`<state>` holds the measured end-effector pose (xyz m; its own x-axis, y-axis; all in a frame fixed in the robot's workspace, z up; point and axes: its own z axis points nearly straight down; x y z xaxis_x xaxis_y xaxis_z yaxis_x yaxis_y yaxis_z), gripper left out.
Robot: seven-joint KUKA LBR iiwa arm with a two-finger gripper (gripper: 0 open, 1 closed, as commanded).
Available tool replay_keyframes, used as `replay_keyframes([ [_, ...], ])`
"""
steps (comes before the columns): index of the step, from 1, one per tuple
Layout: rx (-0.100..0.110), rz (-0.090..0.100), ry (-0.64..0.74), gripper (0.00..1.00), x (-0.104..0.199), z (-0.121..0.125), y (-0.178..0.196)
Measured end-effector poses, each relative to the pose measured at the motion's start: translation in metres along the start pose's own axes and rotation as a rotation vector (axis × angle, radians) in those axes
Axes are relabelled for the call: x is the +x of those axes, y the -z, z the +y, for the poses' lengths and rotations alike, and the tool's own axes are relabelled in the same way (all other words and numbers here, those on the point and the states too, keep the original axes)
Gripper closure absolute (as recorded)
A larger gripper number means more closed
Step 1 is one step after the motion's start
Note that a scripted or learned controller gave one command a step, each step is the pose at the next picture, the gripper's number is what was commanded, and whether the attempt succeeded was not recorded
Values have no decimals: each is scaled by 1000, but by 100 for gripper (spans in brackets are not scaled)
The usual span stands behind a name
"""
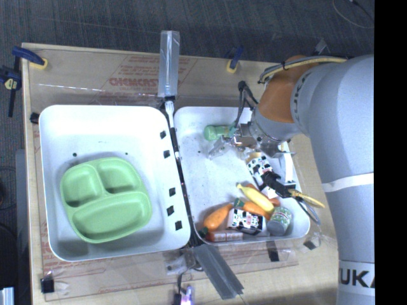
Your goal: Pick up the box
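Two shallow white bins sit side by side on the pale wooden bench (95,75). Left white bin (57,122) holds a light green plastic divided tray (106,199), lying flat toward its near-left part. Right white bin (197,170) holds a cluster of items along its near and right sides: a small box with a black-and-white cow-pattern print (245,221) lying flat near the bin's front wall, an orange carrot-shaped toy (216,217) just left of it, a yellow banana-shaped toy (257,197) just above it, and a small grey-green can (280,219) to its right. A second black-and-white patterned item (257,166) lies further back, near the arm. A green cylindrical bottle-like object (216,132) lies at the far side of this bin. Grey arm with the orange band (280,100) reaches in from the right; its hand (230,140) is low over the bin's far part, just beside the green object and well apart from the box. Whether the hand is wide or narrow cannot be determined.
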<state>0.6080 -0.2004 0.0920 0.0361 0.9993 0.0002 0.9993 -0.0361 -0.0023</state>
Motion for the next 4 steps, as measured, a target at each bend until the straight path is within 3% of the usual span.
replay_keyframes([
  [1, 0, 0, 0, 0, 0, 0, 0],
  [2, 1, 0, 4, 100, 0, 0, 10],
  [3, -2, -1, 168, 100, 2, -21, 88],
  [4, -2, -1, 168, 0, 2, -21, 88],
])
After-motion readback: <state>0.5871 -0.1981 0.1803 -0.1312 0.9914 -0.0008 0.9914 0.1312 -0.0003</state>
